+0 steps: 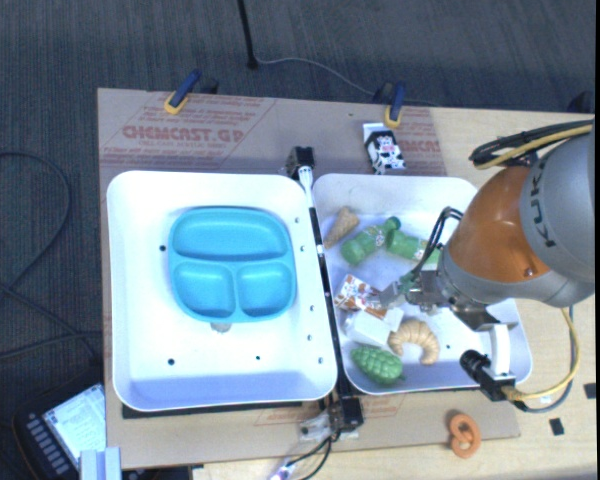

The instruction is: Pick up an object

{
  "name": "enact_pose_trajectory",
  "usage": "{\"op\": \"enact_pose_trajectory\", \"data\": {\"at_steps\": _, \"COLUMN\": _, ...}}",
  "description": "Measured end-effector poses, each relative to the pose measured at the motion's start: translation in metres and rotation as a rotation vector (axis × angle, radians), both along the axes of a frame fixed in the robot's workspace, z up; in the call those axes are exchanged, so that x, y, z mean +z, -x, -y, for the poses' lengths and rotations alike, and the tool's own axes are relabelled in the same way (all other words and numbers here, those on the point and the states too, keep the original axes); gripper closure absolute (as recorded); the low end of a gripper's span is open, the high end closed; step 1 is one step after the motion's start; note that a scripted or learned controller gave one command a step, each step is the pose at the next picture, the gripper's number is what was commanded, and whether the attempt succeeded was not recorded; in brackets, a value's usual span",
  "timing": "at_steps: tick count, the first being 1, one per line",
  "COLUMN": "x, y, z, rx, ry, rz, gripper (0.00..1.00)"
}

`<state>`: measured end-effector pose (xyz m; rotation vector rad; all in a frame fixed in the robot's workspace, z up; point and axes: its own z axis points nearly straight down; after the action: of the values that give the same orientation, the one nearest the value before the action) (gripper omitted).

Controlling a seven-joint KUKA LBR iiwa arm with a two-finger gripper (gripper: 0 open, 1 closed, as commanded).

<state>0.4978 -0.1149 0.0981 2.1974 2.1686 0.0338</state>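
A blue three-compartment tray lies in the white bin well to the gripper's left. Beyond the gripper, at the board's far edge, sit two blue-and-yellow clamps and a small black-and-white carton. An orange ring lies on the board, nearer the camera than the gripper.

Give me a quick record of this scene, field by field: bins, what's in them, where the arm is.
left bin: holds a blue divided tray
right bin: croissant, green bumpy toy, green bottle pieces, printed packet
arm: over the right bin
gripper: down among the items, above the croissant
bench: orange ring at the near edge
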Motion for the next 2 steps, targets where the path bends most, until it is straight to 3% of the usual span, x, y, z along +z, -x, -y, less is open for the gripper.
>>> {"op": "enact_pose_trajectory", "data": {"at_steps": 1, "x": -0.001, "y": 0.002, "z": -0.007, "rx": -0.005, "ry": 0.006, "rz": -0.005, "gripper": 0.0}}
{"op": "enact_pose_trajectory", "data": {"at_steps": 2, "x": -0.002, "y": -0.064, "z": -0.012, "rx": 0.012, "ry": -0.019, "rz": -0.04, "gripper": 0.0}}
